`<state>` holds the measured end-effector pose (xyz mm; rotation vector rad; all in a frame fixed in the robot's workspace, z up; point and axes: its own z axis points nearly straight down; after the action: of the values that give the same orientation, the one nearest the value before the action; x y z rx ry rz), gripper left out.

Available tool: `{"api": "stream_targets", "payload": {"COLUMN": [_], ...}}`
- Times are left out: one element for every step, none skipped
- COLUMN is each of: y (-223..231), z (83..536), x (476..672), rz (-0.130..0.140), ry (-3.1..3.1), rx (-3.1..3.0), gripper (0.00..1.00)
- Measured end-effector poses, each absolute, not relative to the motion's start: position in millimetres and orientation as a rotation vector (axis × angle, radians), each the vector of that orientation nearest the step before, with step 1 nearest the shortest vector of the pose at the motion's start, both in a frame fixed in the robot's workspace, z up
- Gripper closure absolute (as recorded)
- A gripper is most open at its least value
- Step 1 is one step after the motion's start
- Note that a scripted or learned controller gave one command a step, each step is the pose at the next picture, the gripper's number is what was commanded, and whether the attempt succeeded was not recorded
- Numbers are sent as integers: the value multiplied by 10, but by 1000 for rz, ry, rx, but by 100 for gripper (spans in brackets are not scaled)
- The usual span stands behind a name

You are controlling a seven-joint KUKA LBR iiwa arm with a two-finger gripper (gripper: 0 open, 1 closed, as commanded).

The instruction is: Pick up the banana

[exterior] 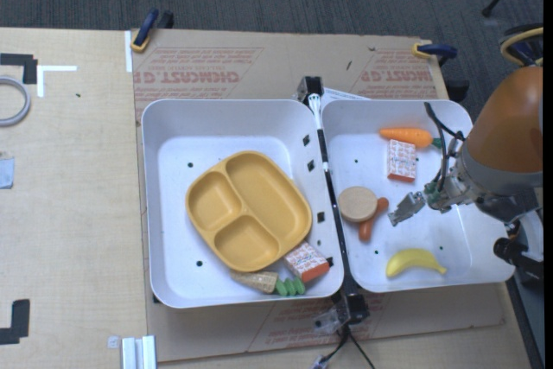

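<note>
A yellow banana [416, 262] lies near the front edge of the right bin [363, 264], curved with its ends pointing down toward the front. My gripper [404, 210] hangs above the right bin's middle, just up and left of the banana and apart from it. Its fingers look slightly spread with nothing between them. The arm's orange band and grey wrist cover the bin's right side.
In the right bin lie a carrot [407, 136], a red-and-white packet [402, 160], a round tan disc [358, 204] and a small red sausage [371, 223]. The left bin [173, 186] holds a yellow divided plate [249, 209] and small food pieces [294, 272] at its front.
</note>
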<state>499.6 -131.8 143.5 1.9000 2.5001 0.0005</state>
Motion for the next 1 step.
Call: {"api": "stream_targets", "payload": {"y": [-1203], "z": [1157], "x": [4780], "rz": [0], "ry": [2816], "rx": [1393], "gripper": [0]}}
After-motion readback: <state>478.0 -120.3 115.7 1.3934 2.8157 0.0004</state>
